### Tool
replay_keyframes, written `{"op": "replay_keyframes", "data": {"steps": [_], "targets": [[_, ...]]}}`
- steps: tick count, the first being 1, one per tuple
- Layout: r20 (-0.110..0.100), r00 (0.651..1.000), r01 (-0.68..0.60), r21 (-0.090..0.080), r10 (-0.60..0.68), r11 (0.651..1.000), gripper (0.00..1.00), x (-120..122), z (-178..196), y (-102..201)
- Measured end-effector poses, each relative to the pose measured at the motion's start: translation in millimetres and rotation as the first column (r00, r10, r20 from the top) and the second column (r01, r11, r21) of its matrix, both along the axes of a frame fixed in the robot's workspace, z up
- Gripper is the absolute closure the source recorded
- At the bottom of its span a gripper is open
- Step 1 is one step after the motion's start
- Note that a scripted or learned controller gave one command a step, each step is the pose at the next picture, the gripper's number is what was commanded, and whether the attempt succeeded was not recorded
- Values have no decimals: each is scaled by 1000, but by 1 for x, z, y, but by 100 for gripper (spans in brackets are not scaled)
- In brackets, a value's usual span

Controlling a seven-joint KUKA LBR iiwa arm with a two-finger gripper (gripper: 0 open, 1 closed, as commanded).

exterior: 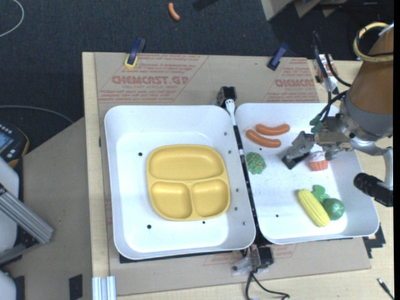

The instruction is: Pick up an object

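Two shallow white plastic bins are seen side by side on a brown cardboard-covered bench (187,74). In the left bin (125,142) a yellow plastic plate with three compartments (187,181) is laid flat near the middle.

In the right bin (275,217), two orange-red toy sausages (267,134) are placed side by side toward the far left part, almost touching. A small green broccoli-like toy (255,163) is found just near of them, close to the bin's left wall. Toward the near right corner, a yellow toy corn cob (313,207) is laid at a slant, with a green toy vegetable (330,204) touching it on its right.

The grey arm with an orange band (372,86) is extended in from the right, and the dark two-finger gripper (299,152) is positioned low over the middle of the right bin, pointing left. A small red and white object (319,163) is seen just beside the gripper on its right, partly hidden beneath the wrist. Whether the gripper is closed or released cannot be told, and nothing is seen to be grasped by it.
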State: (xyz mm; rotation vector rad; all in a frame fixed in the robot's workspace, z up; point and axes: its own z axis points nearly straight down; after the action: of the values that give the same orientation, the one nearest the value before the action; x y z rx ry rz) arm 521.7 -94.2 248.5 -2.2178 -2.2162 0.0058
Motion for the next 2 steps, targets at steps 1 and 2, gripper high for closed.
{"op": "replay_keyframes", "data": {"steps": [1,2], "targets": [[6,1000,-1,-1,1,1000,0,1,2,0],[-2,1000,0,1,0,1000,0,-5,-60,1]]}}
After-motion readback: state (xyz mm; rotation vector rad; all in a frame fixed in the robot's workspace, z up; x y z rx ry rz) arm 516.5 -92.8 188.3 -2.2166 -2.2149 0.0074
